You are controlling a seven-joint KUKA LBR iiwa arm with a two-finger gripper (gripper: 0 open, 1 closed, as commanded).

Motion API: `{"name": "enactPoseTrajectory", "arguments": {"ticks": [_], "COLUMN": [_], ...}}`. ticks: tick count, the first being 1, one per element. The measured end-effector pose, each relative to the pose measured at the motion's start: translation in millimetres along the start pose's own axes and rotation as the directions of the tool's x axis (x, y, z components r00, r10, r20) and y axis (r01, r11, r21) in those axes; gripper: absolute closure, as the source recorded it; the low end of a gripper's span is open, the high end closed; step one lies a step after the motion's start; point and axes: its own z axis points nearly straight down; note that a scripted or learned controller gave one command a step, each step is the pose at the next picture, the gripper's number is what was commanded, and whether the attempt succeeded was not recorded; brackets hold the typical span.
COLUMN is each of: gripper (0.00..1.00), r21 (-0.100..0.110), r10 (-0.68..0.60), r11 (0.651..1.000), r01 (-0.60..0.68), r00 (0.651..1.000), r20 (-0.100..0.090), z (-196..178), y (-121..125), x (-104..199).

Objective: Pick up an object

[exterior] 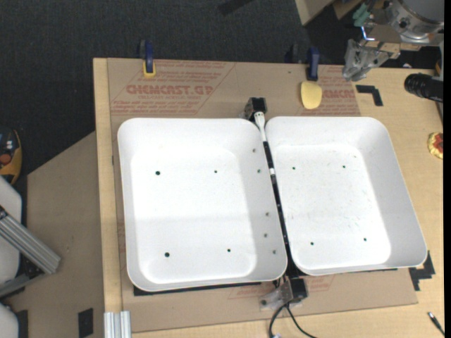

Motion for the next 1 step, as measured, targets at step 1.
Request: {"name": "enactPoseTrajectory", "arguments": {"ticks": [1], "gripper": [1.00], "r21": [0.016], "r10": [-0.015], "r11": [1.000], "r01": [0.015], "r00": [1.000], "r20": [-0.007], "z": [62.6], "y": [-2.3], "x": [85.1]}}
